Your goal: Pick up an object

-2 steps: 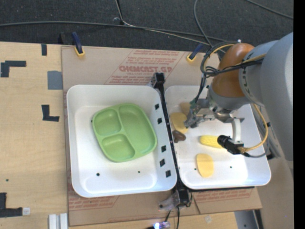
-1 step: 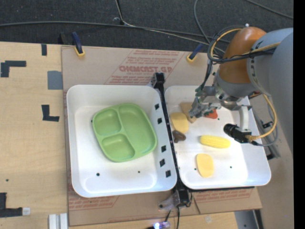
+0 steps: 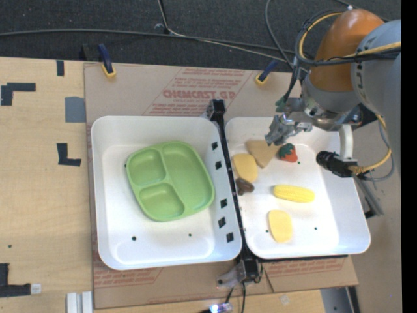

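1. Landmark: the black divider strip (image 3: 223, 175) where the two shallow white bins meet.
2. Left of it, the left white bin (image 3: 111, 240) holds a green three-compartment plastic tray (image 3: 171, 180).
3. Right of it, the right white bin (image 3: 345, 233) holds the rest.
4. Just beside the strip: a round yellow toy piece (image 3: 246, 167), a small dark brown lump (image 3: 245, 187) touching its near side.
5. Further right: a tan wedge (image 3: 261, 152), a red toy strawberry (image 3: 287, 152), a yellow toy corn cob (image 3: 294, 193), a flat yellow oval piece (image 3: 281, 226) nearest the front.

a pale wooden bench top (image 3: 39, 194) is seen at nine o'clock, marked with dark tape pieces (image 3: 65, 155). dark carpet (image 3: 130, 12), crossed by black cables (image 3: 195, 36), is spread at twelve o'clock.
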### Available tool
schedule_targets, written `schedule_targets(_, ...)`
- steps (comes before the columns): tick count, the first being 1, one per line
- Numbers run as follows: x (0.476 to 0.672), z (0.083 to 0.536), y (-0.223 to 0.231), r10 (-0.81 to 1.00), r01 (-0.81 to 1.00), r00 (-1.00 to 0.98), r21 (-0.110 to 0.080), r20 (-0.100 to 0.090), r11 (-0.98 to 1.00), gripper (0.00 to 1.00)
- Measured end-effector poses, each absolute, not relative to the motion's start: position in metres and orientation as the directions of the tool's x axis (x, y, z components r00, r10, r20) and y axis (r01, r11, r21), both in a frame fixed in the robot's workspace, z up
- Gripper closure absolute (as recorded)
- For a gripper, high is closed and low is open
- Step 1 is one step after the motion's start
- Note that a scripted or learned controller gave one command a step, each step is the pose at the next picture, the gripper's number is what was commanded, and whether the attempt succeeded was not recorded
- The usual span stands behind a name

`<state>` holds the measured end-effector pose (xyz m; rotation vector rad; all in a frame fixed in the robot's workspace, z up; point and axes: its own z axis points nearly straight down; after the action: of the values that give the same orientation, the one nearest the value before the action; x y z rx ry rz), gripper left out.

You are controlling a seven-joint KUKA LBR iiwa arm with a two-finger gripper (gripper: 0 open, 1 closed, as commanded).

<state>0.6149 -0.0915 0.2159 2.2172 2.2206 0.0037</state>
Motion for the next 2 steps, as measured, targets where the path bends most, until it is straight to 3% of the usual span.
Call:
schedule_targets(1, 0.616, 0.262, -0.092, 1.0, 1.0, -0.001, 0.003, -0.001, 0.001, 1.0)
schedule_targets(2, 0.609, 0.245, -0.038, 1.0, 1.0, -0.005, -0.002, 0.001, 0.005, 1.0)
